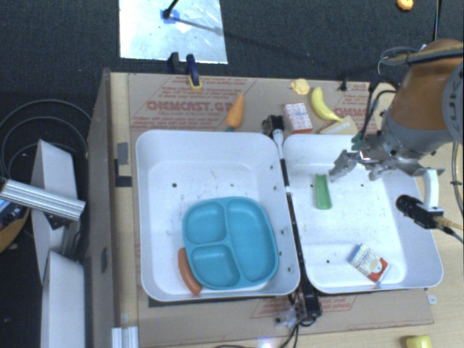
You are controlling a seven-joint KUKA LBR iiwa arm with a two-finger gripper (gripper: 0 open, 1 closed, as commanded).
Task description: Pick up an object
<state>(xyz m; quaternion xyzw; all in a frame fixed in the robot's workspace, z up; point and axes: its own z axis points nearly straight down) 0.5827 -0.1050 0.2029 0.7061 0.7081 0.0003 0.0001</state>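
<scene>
the gripper (360, 162) hangs over the upper part of the right bin (406, 270); whether it is clenched or released, i cannot tell. a green block (322, 192) lies just left of and below it, on the bin floor. a small white and red carton (368, 262) lies near the lower right corner. the left bin (156, 194) holds a blue 3-compartment tray (229, 242) and an orange sausage (189, 272) at its lower left edge.

Two white bins (210, 147) (406, 267), one blue divided plate (230, 242), one sausage (188, 270), one green block (322, 192), one small carton (368, 262), one banana (322, 105), one carrot (235, 112).
</scene>
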